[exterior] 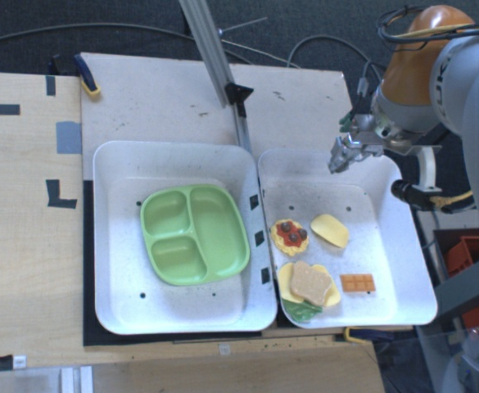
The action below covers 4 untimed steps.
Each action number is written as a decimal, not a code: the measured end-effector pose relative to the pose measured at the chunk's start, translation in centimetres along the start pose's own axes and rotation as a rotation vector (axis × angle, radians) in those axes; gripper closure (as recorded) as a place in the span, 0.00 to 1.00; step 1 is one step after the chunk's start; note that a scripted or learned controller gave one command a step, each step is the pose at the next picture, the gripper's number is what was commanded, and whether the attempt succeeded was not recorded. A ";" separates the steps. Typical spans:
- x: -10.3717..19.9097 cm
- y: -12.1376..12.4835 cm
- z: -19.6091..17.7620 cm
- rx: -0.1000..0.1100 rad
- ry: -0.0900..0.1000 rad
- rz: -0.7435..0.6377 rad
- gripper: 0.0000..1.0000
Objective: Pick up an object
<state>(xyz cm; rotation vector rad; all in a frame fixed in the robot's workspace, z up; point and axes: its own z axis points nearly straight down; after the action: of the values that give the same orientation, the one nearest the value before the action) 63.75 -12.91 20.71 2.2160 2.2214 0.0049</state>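
The right bin (403, 244) holds a small round pizza piece (291, 236), a yellow wedge (330, 230), a sandwich with bread on top (309, 288) and a small orange waffle block (357, 283). My gripper (338, 164) hangs over the far rim of this bin, well above and behind the food items. Nothing shows between its fingers.
The left bin (112, 244) holds a green divided plate (195, 234). A metal pole (210, 47) slants down to the divider between the bins. Cables lie on the dark floor behind the bench. A blue and yellow clamp (88, 76) sits at the far left.
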 end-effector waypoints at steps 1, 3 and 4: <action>0.1 0.1 -1.7 0.004 0.001 0.001 1.00; 11.1 -1.9 -2.6 0.007 0.003 -0.005 1.00; 16.9 -2.1 -3.4 0.006 0.003 -0.006 1.00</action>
<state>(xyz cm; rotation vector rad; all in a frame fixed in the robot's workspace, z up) 61.64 3.98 24.05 2.2135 2.2320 0.0014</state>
